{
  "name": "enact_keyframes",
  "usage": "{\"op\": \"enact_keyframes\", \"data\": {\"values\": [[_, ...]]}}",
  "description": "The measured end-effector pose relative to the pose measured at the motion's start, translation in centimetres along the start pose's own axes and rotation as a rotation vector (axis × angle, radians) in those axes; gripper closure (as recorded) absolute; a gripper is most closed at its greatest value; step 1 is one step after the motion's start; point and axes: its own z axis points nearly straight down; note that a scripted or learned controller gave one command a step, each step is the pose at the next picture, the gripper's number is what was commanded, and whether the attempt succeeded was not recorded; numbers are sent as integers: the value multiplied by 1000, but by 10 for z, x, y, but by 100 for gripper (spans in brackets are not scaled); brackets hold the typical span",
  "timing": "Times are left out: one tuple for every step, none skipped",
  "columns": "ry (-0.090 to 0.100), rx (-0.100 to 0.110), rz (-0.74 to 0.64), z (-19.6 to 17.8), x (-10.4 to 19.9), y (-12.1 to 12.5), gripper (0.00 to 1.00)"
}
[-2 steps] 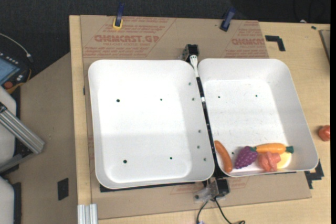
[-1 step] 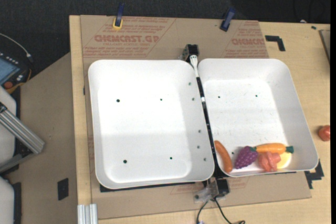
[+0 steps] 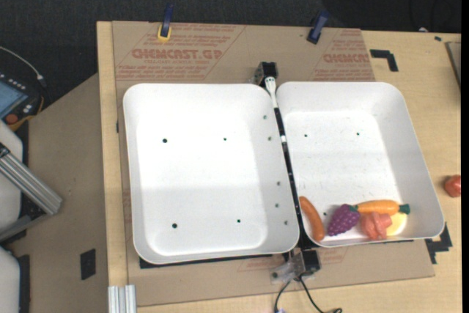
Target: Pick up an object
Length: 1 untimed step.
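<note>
Pincer state cannot be told from this view, open or closed, and nothing can be said to be held; every place below is reckoned from the right side, where the arm reaches in.

Nearest that side, a small red-orange piece (image 3: 453, 187) lies on the bare cardboard bench top (image 3: 110, 157), outside the bins. Next comes the right bin (image 3: 410, 128), and the things to pick are crowded in its front corner: a carrot (image 3: 381, 207) with a green tip lies across the top of the pile, a red piece (image 3: 374, 225) is just under it, touching a pale yellow piece (image 3: 396, 225). Further in from the arm's side sit purple grapes (image 3: 342, 219), and beyond them an orange sausage-shaped toy (image 3: 311, 218) leans along the bin's inner wall. What the red and yellow pieces are is too small to tell.

Farther still is the left bin (image 3: 146, 157), and at the bench's back edge two blue clamps (image 3: 166, 18).

As I judge it, the pick is not yet begun: all the toys rest in the bin or on the bench. The approach, the descent onto one piece, the closing and the lift are all left. The tight pile may make a clean grip on one piece awkward.
</note>
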Motion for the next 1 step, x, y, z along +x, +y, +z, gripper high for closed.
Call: {"op": "enact_keyframes", "data": {"values": [[0,0,0,0,0,0,100]]}}
